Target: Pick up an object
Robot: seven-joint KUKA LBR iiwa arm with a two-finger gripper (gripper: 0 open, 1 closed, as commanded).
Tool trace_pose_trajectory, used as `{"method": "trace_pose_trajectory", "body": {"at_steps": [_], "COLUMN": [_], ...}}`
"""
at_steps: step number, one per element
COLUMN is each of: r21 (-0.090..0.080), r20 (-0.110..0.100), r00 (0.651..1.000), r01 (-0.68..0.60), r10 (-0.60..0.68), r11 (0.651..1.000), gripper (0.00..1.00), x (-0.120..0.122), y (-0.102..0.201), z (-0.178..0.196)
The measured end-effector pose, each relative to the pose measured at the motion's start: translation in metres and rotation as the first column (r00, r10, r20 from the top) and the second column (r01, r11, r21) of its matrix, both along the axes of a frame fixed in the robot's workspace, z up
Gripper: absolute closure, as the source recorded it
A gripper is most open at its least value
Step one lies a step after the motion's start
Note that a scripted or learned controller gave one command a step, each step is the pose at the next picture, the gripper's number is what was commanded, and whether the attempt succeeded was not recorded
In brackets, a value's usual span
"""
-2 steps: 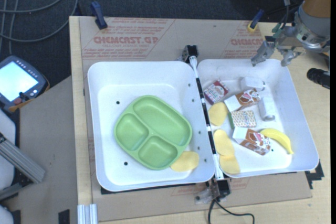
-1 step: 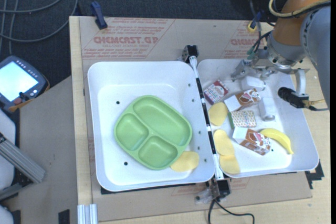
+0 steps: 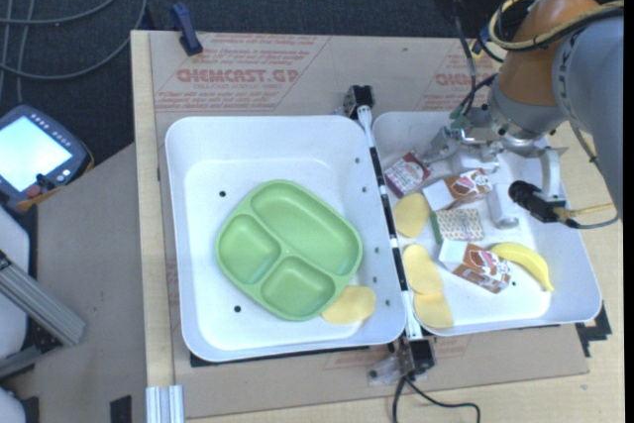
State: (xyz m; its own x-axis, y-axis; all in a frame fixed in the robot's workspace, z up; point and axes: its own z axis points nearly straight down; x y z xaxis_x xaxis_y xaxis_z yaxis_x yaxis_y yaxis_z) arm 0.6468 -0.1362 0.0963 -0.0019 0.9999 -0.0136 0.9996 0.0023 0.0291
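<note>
My gripper (image 3: 487, 142) hangs over the back of the right bin (image 3: 573, 297), below the arm's orange band. Just under and in front of it lie a red-and-white packet (image 3: 403, 175) and a brown-and-white packet (image 3: 469, 185). A checked packet (image 3: 458, 224) and a brown packet (image 3: 482, 268) lie nearer the front, with a yellow banana (image 3: 526, 263) at the right. Three flat yellow pieces (image 3: 424, 270) line the bin's left side. Nothing is visibly held.
The left bin (image 3: 198, 154) holds a green divided plate (image 3: 287, 248) and one flat yellow piece (image 3: 349, 305) at its front right corner. A black clip (image 3: 361, 99) sits where the bins meet at the back. A blue clamp (image 3: 184, 28) sits on the board's far edge.
</note>
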Motion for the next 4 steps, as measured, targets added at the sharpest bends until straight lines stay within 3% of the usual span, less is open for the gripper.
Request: {"method": "trace_pose_trajectory", "body": {"at_steps": [2, 3, 4], "r21": [0.014, 0.015, 0.014], "r20": [-0.031, -0.031, -0.031], "r00": [1.0, 1.0, 1.0], "r01": [0.003, 0.002, 0.003], "r10": [-0.003, -0.001, -0.003], "r11": [1.0, 1.0, 1.0], "gripper": [0.0, 0.0, 0.0], "x": [-0.046, -0.058, -0.093], "y": [0.011, 0.04, 0.031], "z": [-0.012, -0.012, -0.012]}}
